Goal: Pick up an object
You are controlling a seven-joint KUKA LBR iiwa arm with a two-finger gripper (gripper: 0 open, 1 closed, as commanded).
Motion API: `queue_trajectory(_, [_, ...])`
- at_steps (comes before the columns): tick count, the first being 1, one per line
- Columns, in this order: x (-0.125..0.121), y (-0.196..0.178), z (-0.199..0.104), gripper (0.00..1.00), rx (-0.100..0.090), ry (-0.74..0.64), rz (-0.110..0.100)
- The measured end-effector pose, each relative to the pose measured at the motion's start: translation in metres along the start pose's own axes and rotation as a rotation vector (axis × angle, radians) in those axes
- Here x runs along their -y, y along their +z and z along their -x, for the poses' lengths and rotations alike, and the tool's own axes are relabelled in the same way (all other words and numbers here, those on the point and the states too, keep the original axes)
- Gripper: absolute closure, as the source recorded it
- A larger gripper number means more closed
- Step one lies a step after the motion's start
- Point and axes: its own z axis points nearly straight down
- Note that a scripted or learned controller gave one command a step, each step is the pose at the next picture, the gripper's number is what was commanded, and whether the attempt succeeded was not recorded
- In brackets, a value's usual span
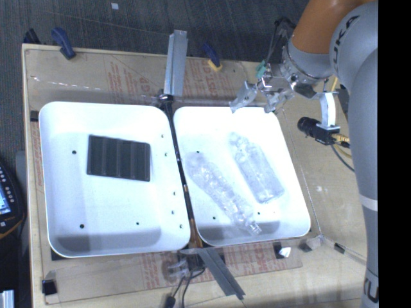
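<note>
Camera view, arm: we see the grey arm (359,76) reach in from the right, its orange band (321,15) at the top, above the wrist.
Gripper: we find the gripper (257,101) over the far rim of the right bin (292,172), near that bin's back edge. Its two fingers (243,98) stand spread apart, and we see nothing between them.
Right bin contents: we count two clear plastic bottles. One bottle (257,169) lies toward the right side, running from the back toward the front. The other bottle (221,191) lies to its left at a slant, its cap end toward the front wall. They lie close together; we cannot tell whether they touch.
Gripper to bottles: both bottles lie on the bin floor, apart from the fingers and nearer to us than they are.
Left bin: we see the left bin (58,172) hold a dark flat ribbed rectangle (119,158), lying flat toward the back left.
Bench: the two bins sit side by side and touch along the middle, with blue clamps (64,43) on the far edge.
</note>
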Motion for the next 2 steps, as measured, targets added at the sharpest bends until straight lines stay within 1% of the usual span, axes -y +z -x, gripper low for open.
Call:
queue_trajectory(1, [0.054,0.080,0.020,0.00,-0.001,0.318,-0.002])
queue_trajectory(2, [0.115,0.026,0.019,0.00,-0.002,0.598,-0.002])
